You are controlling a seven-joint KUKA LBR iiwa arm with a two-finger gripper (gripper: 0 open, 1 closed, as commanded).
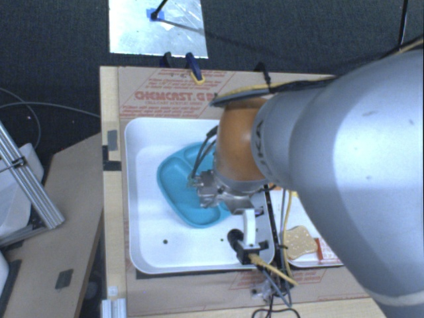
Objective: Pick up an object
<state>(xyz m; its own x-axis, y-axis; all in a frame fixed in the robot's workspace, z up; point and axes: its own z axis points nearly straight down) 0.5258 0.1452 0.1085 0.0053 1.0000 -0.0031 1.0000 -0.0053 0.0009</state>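
Blue dish (177,181) lies in the left white bin (142,197), near its middle and toward the right wall. The tool (211,192) hangs over the dish's right edge, under the grey arm (344,177) with its orange band (237,144). A tan piece (299,242) lies in the right bin (324,262).

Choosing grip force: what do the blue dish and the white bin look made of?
Blue dish: probably moulded plastic, uniform turquoise with a soft sheen and rounded rim. White bin: likely thin formed plastic, smooth, matte-glossy, rounded corners. Neither can be confirmed by sight alone.
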